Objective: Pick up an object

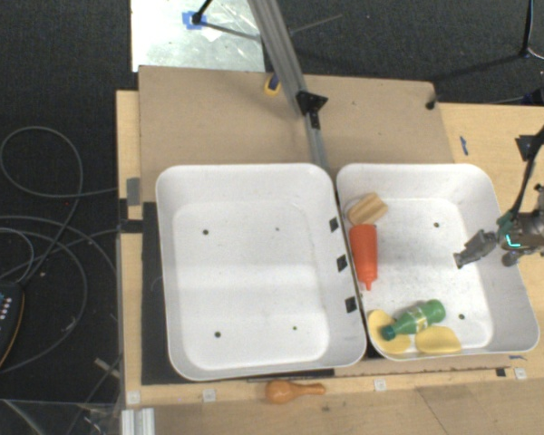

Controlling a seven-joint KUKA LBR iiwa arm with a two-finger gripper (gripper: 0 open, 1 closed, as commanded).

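Note:
The right bin (471, 184) holds a tan block (367, 208) at its far left. Just in front of it lies a red bottle (364, 254) along the left wall. A green bottle (414, 318) rests in the near corner between two yellow pieces (438, 339). My gripper (476, 247) hangs over the right side of this bin, well to the right of the red bottle and apart from every object. I see nothing in its grasp.
The left bin (245, 175) sits beside the right one, with black clips along their shared wall. An orange pear-shaped object (295, 390) lies on the bench in front of the bins. A grey pole (286, 57) slants over the bench's far side.

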